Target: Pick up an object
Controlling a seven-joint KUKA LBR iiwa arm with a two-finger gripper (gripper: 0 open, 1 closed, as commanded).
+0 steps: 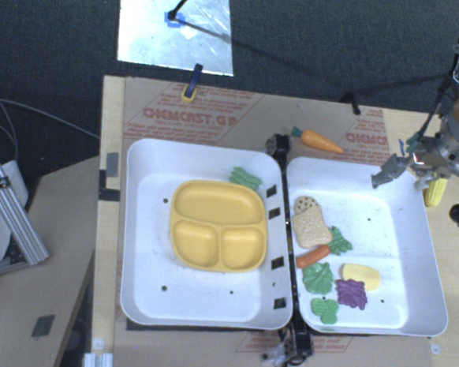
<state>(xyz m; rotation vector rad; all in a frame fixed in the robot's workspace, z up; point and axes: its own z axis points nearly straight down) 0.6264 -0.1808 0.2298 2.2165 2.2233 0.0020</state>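
My gripper [410, 182] hangs over the far right corner of the right bin [425, 234], open, with nothing between its fingers. One grey finger [385, 174] points down-left over the bin's back wall; the other ends in a yellow tip [434, 192] near the right rim. Below it, on the bin floor, lie a speckled bread slice [310, 222], a small orange carrot [312, 257], green leafy pieces [318, 277], a yellow piece [361, 275] and purple grapes [351, 293]. All of them lie well forward and left of the gripper.
The left bin [142, 235] holds a yellow divided plate [218, 225] and a green piece [246, 178] at its back. Another carrot [317, 140] lies on the cardboard behind the bins. A dark clamp [279, 145] sits where the bins meet.
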